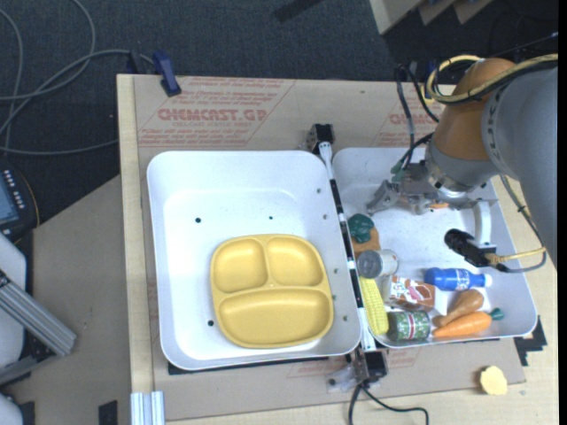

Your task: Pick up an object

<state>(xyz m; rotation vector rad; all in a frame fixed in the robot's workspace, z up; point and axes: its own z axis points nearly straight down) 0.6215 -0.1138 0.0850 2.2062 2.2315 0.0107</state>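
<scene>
Two shallow white bins are set side by side on the bench. In the left bin (168, 237) a yellow divided plate (268, 289) is laid flat, with three compartments. The right bin (518, 304) is partly covered by the arm (483, 122), which is reached in over its far half. Along its near side a cluster of small objects is gathered: a teal round piece (361, 227) beside the dividing wall, a small grey jar (367, 263) just below it, a yellow corn cob (375, 305) lying along the wall, a green can (409, 327), a red and white packet (412, 292), a blue bottle (455, 279) on its side, and an orange carrot (462, 326) at the near edge. The gripper (415, 195) is seen over the bin's far left part, above bare floor and apart from the objects; its shape is hard to make out against the wrist hardware. A small yellow item (493, 380) is left on the bench outside the bins.
</scene>
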